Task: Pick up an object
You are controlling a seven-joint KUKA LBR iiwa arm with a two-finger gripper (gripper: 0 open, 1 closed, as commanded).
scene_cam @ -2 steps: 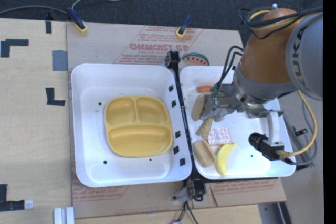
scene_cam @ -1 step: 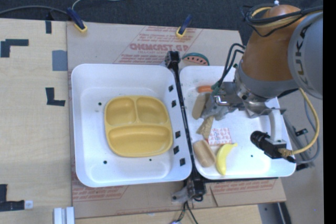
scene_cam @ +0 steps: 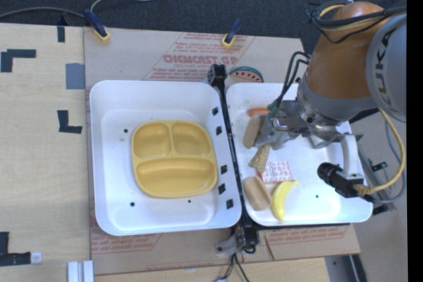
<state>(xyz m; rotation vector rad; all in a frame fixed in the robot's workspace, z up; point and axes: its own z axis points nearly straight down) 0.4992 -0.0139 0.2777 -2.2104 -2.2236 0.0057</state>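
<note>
We see the arm [scene_cam: 344,56] reaching over the right bin [scene_cam: 330,208], with the tool [scene_cam: 274,132] low among the cluster of small things by the divider between the two bins. We cannot tell how the tool is set, since the wrist hides it from above, and nothing shows as grasped.

Taking the banana [scene_cam: 283,198] as our landmark: a bread roll [scene_cam: 256,193] lies just beside it toward the divider, a red-and-white packet [scene_cam: 276,172] sits just above it, a tan stick [scene_cam: 260,156] lies beyond the packet, and a brown piece [scene_cam: 251,134] and an orange carrot [scene_cam: 259,111] lie farther up, close to the tool. The yellow divided plate [scene_cam: 174,158] sits well apart from the banana, in the left bin [scene_cam: 106,142].

We judge the risk is crowding: these things lie nearly touching, so a descent could nudge neighbours, pinch two at once, or push a piece against the bin wall. A rounded piece could also slip free on lifting.
</note>
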